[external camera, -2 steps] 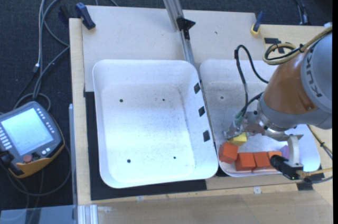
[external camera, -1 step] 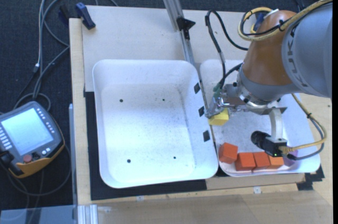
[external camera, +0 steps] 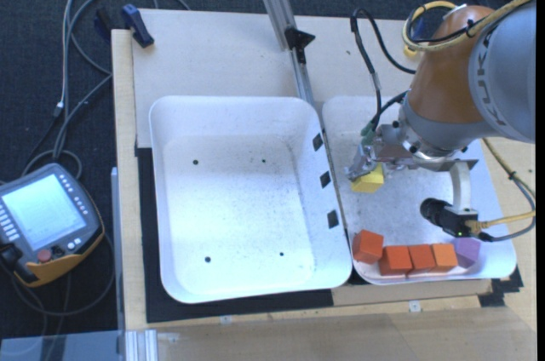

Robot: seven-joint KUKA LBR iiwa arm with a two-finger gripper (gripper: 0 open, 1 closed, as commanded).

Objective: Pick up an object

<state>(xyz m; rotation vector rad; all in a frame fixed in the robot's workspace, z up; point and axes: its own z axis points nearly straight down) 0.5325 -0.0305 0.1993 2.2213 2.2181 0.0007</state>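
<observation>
Over the right bin (external camera: pixel 341 117), near its left wall, the gripper (external camera: pixel 366 169) has its fingers clamped on a yellow block (external camera: pixel 370 180). Along the bin's near edge lie orange blocks (external camera: pixel 405 254) and a purple block (external camera: pixel 467 249).

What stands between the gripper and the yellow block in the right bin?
Nothing visible does. The gripper is right at the yellow block, which shows just under its fingertips in the right bin. The orange blocks and purple block lie apart, along the bin's near edge.
</observation>
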